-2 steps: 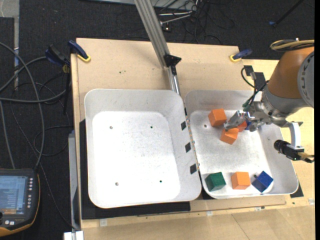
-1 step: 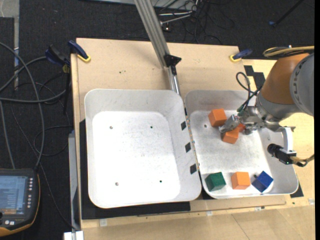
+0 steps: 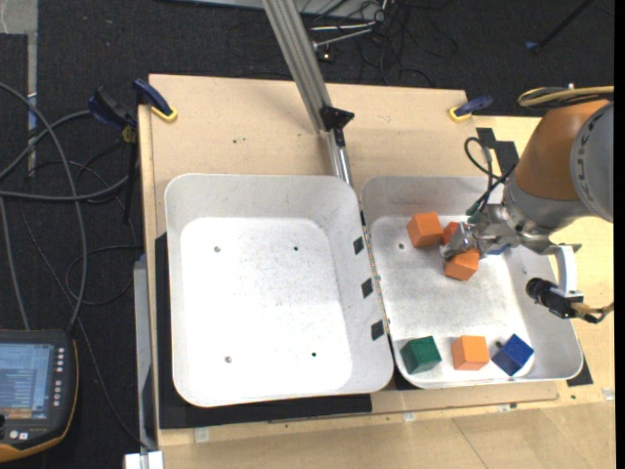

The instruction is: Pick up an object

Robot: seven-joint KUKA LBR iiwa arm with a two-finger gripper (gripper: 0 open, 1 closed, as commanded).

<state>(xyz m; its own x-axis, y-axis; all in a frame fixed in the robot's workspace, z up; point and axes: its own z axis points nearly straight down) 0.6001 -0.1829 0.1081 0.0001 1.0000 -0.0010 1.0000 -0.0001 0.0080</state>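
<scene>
Grey arm entering from the right, gripper (image 3: 462, 247) in the right bin (image 3: 391, 262), fingers pinching an orange block (image 3: 462, 264), another orange cube (image 3: 424, 230) just upper left, green cube (image 3: 421, 354), orange cube (image 3: 470, 352), blue cube (image 3: 512, 354) along the bin's lower edge

No readable text, labels, brand names, numbers or signs appear anywhere in this overhead view. The handheld control pendant (image 3: 29, 391) at the lower left has a lit screen, but whatever it displays is far too small and blurred to make out. The two white bins (image 3: 259, 286) carry only fine dark specks and a few small black tabs along the shared edge, none forming letters. The coloured blocks (image 3: 470, 351) in the right bin have plain faces without markings. The wooden surface (image 3: 254, 130) is unmarked, and the arm (image 3: 562, 169) shows no legible logo or lettering.
</scene>
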